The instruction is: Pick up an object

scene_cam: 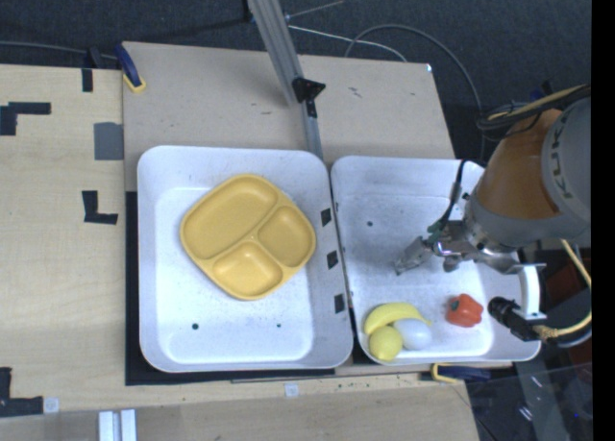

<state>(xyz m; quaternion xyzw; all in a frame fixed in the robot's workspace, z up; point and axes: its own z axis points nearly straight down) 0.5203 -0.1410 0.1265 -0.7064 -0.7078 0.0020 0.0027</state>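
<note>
The gripper (415, 255) hangs low over the bare floor of the right bin (384, 189), pointing toward the view's left. Whether it is parted or closed cannot be told from this slant, and nothing shows in its grasp.

The nearest candidates lie toward the bin's near edge, below the gripper in the view. A banana (392, 314) curves with its long axis running roughly left to right. Touching it are a small yellow lemon-like fruit (385, 343) and a white egg-shaped piece (416, 334). A red pepper-like toy (464, 309) sits apart, to the right, near the wrist.

In the left bin (154, 266), well apart, rests a yellow divided plate (248, 235).
</note>
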